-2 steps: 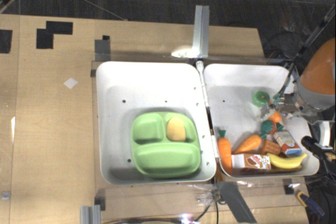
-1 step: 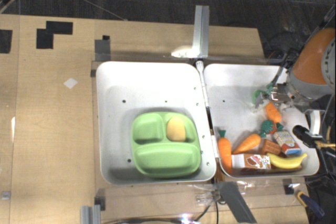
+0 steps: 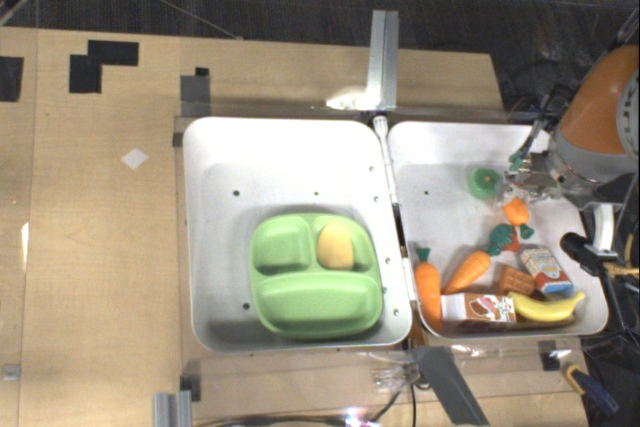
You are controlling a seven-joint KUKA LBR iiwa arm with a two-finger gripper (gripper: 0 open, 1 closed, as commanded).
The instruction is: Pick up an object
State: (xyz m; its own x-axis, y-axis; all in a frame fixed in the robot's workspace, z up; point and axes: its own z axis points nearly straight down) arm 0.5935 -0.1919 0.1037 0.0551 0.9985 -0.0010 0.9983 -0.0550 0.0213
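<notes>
My gripper [image 3: 524, 181] hangs over the back right of the right bin [image 3: 440, 150], below the arm's orange band [image 3: 607, 105]. Just under it lies a small orange toy [image 3: 515, 211], and a green round piece [image 3: 486, 180] sits to its left. Toward the front of this bin are a teal piece [image 3: 500, 237], two carrots [image 3: 470, 269] [image 3: 427, 287], a juice box [image 3: 545, 265], a brown carton [image 3: 480, 307] and a banana [image 3: 552, 307]. I cannot see anything held in the gripper.
The left bin [image 3: 220, 215] holds a green divided plate [image 3: 300, 300] with a yellow lemon [image 3: 337, 245] in its right compartment. A metal divider post [image 3: 384, 55] stands behind the seam between the bins.
</notes>
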